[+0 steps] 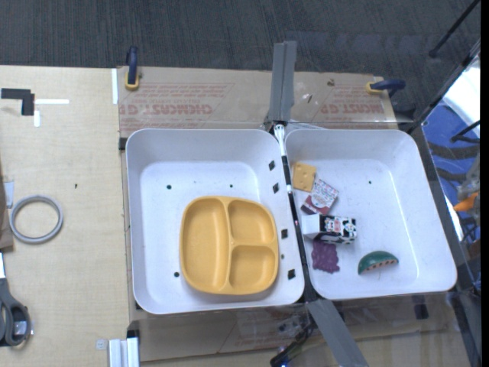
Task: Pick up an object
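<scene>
Watermelon slice (377, 262), toy, lay at about four o'clock in the right bin (412, 159), well apart from the cheese wedge (304, 177), small packet (320, 196), milk carton (330, 228) and grape bunch (325, 257) clustered along that bin's nine o'clock wall; its long axis ran roughly from three to nine o'clock. We judged it the freest candidate. The jaws' state we could not tell. A yellow divided plate (229, 245) sat in the left bin (153, 159).
</scene>
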